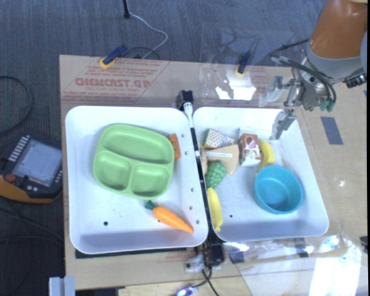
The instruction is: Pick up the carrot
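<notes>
The work is at its approach step: the gripper (288, 117) hangs over the far right corner of the right bin (314, 217), holding nothing, and the carrot (170, 218) has not been touched. Its two fingers look slightly parted, though the slant makes that hard to judge.

By my reading, the next move needs a long reach across the divider to the left bin (80, 227), then a descent over the carrot.

The carrot is orange with a green top, lying flat near the left bin's near right corner, just beside the green tray (134, 160).
</notes>
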Controlling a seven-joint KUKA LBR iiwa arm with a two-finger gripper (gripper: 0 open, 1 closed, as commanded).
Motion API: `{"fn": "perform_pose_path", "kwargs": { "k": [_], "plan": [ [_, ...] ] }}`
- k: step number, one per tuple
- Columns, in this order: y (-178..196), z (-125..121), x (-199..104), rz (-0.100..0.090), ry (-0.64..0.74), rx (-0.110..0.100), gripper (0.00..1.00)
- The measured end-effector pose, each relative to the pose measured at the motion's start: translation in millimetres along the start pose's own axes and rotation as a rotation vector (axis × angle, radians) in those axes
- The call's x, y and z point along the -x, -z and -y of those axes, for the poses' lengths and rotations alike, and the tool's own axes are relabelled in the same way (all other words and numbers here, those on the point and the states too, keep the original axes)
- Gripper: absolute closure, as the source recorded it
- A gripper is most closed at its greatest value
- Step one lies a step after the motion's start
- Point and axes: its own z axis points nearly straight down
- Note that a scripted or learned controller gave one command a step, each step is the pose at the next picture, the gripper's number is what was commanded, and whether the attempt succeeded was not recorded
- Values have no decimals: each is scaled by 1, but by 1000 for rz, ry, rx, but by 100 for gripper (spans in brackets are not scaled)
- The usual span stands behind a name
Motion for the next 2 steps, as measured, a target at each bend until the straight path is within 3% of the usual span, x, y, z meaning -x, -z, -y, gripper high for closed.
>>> {"fn": "perform_pose_path", "kwargs": {
  "k": [1,2],
  "plan": [
    [-57,29,-58,-5,427,4,0],
    [-66,11,-87,-1,333,4,0]
  ]
}}
